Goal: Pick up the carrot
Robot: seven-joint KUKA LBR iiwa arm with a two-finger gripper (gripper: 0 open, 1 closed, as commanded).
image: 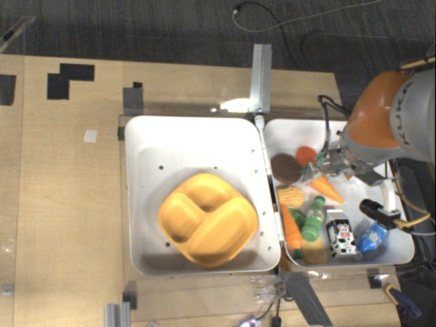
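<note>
Camera view: my pincer (325, 170) clenched on the carrot (328, 189).
Both over the right bin (403, 254).

I see a light wooden bench (68, 203) carrying two shallow white bins set side by side, touching along their inner walls. Left bin (146, 148) sits near the bench centre; right bin (286, 131) reaches close to the bench's right end. A grey metal post (261, 77) stands on the bench just behind the seam between the bins. I note black patches (68, 79) on the bench top at far left rear, and a small pale square (90, 136) lying flat on the wood, well apart from the left bin. Small dark brackets (133, 99) sit at the left bin's rear corner. Beyond the bench rear edge, dark floor (136, 19) with a loose cable (300, 19).
</note>
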